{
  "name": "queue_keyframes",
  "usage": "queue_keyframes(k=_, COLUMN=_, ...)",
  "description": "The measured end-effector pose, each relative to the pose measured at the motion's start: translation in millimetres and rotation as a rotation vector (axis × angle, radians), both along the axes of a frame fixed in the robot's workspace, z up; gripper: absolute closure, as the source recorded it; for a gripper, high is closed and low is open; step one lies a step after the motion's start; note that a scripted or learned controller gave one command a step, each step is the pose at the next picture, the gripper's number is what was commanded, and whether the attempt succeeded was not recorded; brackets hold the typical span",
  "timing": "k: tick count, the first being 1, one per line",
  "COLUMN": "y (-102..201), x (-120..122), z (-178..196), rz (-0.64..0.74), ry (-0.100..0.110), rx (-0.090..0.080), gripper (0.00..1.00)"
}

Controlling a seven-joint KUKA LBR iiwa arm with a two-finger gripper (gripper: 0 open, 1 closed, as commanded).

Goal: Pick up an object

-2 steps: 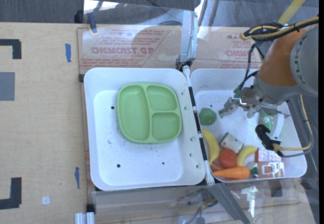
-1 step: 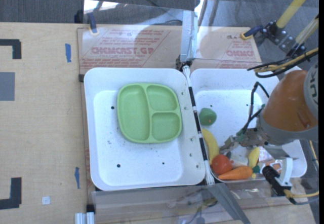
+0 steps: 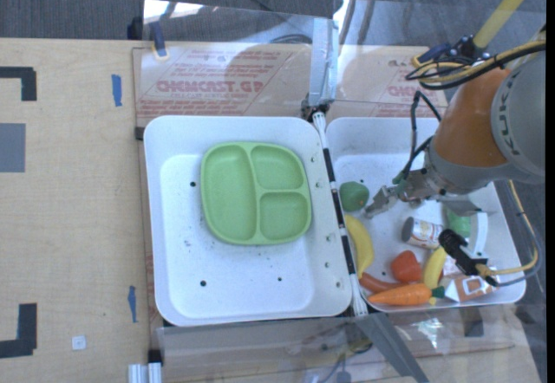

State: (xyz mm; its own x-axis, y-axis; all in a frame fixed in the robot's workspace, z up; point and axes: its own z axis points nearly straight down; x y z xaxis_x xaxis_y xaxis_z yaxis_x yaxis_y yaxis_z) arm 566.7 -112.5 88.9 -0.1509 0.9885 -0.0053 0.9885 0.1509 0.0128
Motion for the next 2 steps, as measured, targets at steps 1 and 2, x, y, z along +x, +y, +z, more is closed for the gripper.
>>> queue_keyframes(k=1, y=0, x=0, z=0, rz=0.000, ry=0.000, rx=0.000, gripper=0.00)
queue_keyframes(k=2, y=-32, x=102, z=-2, rz=0.033, ry=0.010, rx=0.001, gripper=0.00)
